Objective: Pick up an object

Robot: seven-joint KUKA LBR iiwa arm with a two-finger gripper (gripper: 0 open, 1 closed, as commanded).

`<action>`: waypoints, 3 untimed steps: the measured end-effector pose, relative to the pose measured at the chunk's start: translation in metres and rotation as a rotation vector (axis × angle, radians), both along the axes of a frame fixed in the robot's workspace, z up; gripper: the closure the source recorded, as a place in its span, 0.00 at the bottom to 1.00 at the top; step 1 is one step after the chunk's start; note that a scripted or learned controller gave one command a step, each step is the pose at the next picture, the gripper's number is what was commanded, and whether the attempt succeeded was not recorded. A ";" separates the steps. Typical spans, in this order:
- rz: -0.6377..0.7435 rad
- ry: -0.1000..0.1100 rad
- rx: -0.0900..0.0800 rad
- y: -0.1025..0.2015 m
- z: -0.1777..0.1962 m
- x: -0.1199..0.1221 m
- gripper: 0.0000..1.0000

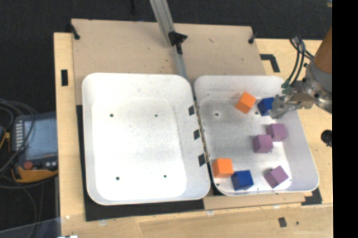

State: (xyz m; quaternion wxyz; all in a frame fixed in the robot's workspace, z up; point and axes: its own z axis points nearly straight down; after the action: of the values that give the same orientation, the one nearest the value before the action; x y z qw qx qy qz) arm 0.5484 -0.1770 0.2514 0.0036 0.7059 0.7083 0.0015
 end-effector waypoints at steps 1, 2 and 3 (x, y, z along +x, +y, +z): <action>0.001 0.003 0.002 -0.001 0.027 0.001 1.00; 0.003 0.006 0.003 0.045 0.012 0.008 1.00; 0.003 0.007 0.003 0.096 0.003 0.012 1.00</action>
State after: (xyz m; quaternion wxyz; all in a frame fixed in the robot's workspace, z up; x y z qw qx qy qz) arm 0.5604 -0.0814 0.2541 0.0001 0.7048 0.7094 0.0003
